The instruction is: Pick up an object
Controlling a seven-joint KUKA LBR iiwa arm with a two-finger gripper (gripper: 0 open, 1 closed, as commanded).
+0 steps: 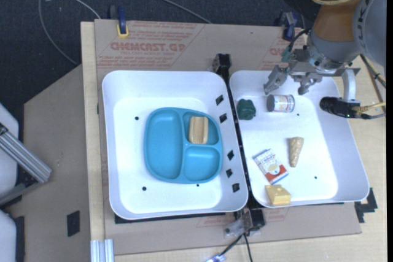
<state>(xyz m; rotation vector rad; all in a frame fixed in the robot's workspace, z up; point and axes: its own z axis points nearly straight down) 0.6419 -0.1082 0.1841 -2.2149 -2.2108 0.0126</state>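
You are looking at the gripper (290, 81) hanging over the far end of the right bin (344, 184), jaws spread wide and holding nothing. The small jar (281, 103) is lying on its side directly below and between the two fingers, just toward the near side of them; its long axis is running left-right across the view, roughly along the line joining the fingertips. In my judgement that alignment is working against a clean pinch, so a straight descent is asking for a wrist turn or a grip across the jar's ends.

Count, right bin: one jar, one dark green lump (247, 108) just left of it by the divider, one tan cone-shaped piece (295, 151), one red-and-white packet (269, 165), one yellow block (279, 195) near the front rim. Five loose items.

Count, left bin (123, 150): one blue divided plate (175, 147), with one tan slab (198, 129) sitting in its upper right compartment.

One arm, reaching in from the right; the jar is the nearest candidate, the green lump next.
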